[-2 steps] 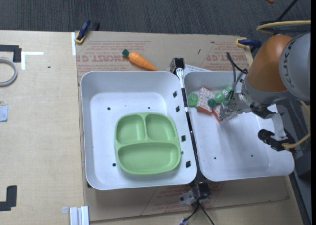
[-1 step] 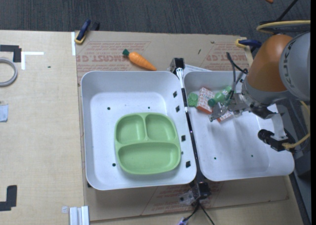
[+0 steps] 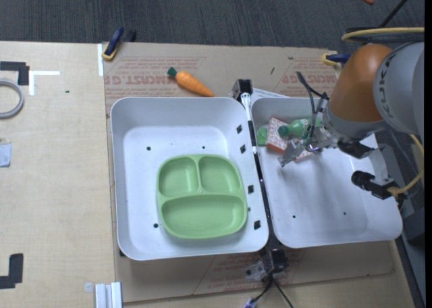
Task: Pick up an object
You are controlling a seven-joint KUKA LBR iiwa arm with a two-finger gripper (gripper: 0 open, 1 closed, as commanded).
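arm (image 3: 378, 87): cut off at 3 o'clock edge
gripper (image 3: 302, 146): fingertips too small/blurred to tell
pink packet (image 3: 276, 134): partly hidden by green obj (image 3: 295, 127) + gripper; print unreadable

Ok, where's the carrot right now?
The carrot lies outside both bins on the cardboard, just behind the left bin's back rim, far from the hand over the right bin.

Inverted red lettering, perhaps "CAUST", on cardboard (image 3: 145, 78)
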